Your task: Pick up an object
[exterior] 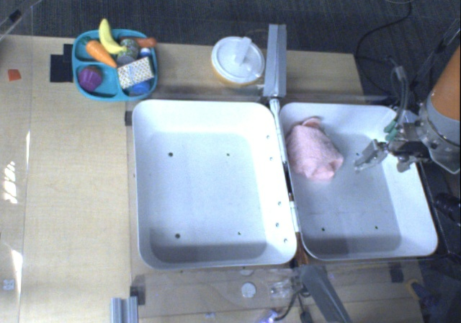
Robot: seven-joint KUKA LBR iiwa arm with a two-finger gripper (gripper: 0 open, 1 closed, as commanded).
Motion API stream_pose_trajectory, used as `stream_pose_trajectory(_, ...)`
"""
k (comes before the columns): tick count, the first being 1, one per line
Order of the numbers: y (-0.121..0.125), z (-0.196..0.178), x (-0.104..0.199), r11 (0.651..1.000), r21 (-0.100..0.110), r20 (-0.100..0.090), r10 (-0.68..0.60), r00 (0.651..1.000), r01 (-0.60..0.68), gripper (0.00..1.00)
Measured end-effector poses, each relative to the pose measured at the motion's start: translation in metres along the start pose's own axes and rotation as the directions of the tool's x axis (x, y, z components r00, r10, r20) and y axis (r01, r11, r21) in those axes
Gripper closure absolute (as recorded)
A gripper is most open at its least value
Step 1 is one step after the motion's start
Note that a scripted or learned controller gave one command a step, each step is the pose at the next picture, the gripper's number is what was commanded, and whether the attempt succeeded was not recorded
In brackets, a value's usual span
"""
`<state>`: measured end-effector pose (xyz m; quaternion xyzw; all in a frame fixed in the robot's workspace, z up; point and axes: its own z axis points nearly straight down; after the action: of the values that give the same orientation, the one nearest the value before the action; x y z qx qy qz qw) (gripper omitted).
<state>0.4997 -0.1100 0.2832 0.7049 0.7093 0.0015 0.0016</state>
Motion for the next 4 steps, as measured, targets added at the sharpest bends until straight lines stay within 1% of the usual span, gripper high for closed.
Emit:
stream_pose_trajectory(1,0.077,0.076,0.017,0.988,-0.001,0.000,-0.156,0.988,0.156,0.00)
stream_pose_trajectory(2,0.124,0.163,-0.019,0.970,-0.002,0.001,-0.245,0.970,0.245,0.00)
stream_pose_trajectory(3,0.152,0.187,0.013,0.999,-0.016,0.003,0.043,0.999,-0.043,0.00)
stream_pose_trajectory(4,0.130,0.186,0.007,0.994,-0.027,0.005,-0.109,0.994,0.109,0.00)
